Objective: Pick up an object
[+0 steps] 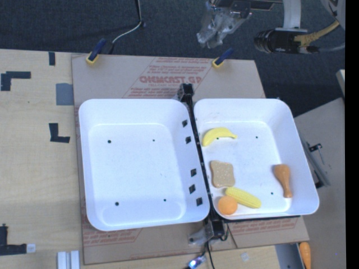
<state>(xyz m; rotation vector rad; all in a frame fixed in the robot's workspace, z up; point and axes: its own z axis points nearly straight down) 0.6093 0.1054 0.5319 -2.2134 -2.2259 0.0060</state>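
The right bin holds a yellow banana, a slice of toast, a corn cob, an orange and a brown drumstick. My gripper hangs high at the top of the view, well beyond the far edge of the bins and above the dark floor. Nothing shows between its fingers, and it looks blurred.
The left bin sits beside the right one on a cardboard sheet. Blue and yellow clamps hold the sheet's far edge. A black cable runs over the floor behind.
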